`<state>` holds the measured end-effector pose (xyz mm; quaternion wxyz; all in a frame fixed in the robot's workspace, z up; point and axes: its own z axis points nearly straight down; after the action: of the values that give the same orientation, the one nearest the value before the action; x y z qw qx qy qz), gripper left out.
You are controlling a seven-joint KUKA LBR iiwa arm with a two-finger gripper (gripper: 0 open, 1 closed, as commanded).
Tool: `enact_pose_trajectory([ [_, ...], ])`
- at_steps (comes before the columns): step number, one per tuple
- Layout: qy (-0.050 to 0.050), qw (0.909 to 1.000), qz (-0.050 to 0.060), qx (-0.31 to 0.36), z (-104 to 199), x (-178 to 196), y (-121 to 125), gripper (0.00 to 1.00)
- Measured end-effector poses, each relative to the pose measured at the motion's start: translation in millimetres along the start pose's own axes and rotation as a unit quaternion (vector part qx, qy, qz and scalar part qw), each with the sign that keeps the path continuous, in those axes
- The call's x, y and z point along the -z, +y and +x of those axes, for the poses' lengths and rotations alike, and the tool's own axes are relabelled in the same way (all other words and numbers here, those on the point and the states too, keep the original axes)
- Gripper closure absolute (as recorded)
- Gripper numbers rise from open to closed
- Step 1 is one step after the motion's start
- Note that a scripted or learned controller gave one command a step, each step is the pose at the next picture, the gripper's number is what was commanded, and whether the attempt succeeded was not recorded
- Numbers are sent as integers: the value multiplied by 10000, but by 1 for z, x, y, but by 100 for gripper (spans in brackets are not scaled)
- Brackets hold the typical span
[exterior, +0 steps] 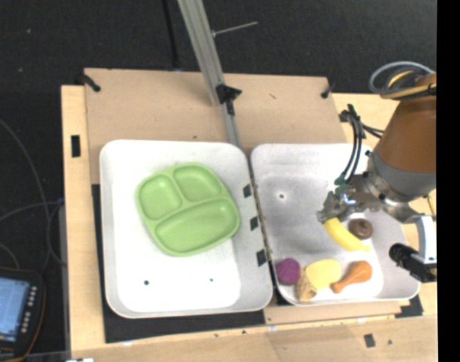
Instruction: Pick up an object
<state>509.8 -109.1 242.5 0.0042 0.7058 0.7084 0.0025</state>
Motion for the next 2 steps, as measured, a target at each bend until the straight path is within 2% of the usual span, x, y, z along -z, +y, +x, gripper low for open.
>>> enact_pose_trajectory([
  [1,2,10000,12,1,-1,45,2,100],
  [2,12,10000,35,11,46,47,12,100],
])
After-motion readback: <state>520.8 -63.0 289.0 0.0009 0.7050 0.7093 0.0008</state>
